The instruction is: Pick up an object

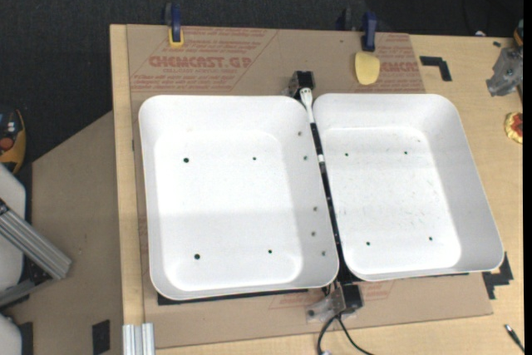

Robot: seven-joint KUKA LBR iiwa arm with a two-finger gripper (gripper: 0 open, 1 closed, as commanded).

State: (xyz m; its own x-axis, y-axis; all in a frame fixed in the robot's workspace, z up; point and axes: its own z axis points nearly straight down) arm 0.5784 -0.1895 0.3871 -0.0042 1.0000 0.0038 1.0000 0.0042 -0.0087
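Two shallow white bins sit side by side on a brown board. The left bin (pixel 146 179) has a white floor marked by a few small dark dots. The right bin (pixel 475 179) has the same white floor with dots and faint specks. A small pale yellow object (pixel 366 68) lies on the board just behind the right bin, below a blue clamp (pixel 369 27).
A second blue clamp (pixel 174 16) holds the board at the back left. A black clip (pixel 301 82) and a strip join the bins; a cable (pixel 337 320) trails at the front. A grey metal piece (pixel 504 71) and an orange-red item (pixel 514 125) sit at the right edge.
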